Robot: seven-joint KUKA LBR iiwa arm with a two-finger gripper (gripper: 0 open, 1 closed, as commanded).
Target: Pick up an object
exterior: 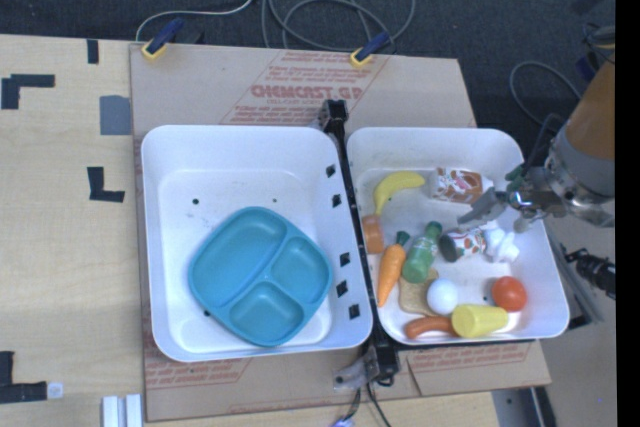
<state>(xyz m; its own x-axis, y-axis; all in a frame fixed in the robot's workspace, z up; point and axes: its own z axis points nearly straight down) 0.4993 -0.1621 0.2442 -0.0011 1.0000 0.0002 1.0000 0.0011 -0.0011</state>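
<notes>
Two bins on the table (pixel 60 245); left bin (pixel 160 155) has a blue tray (pixel 260 275). I read my gripper (pixel 500 205) as spread, low over the right bin (pixel 540 300) beside a white packet (pixel 478 243). Nothing between its fingers. Banana (pixel 398 185), carrot (pixel 390 270) and the rest lie untouched. Grasp and lift remain.

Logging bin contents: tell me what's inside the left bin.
The left bin holds one blue divided tray, lying flat. Whatever sits beneath the tray is covered.
</notes>
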